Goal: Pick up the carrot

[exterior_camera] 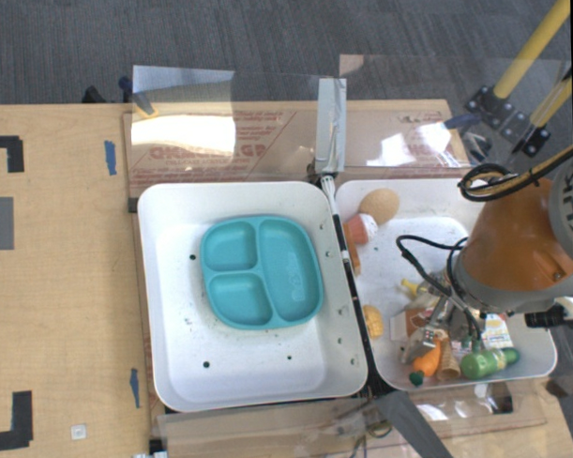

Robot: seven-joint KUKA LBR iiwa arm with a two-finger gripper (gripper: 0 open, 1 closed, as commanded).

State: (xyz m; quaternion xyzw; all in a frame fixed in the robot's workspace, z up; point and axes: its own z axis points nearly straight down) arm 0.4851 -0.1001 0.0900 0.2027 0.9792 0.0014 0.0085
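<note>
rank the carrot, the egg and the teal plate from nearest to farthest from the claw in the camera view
1. Carrot: right bin, just below the claw.
2. Egg: same bin, at its far left corner.
3. Teal plate: in the left bin, farthest away.

The grey arm with its orange band (515,239) reaches in from the right, its tool (438,333) pointing down.
</note>
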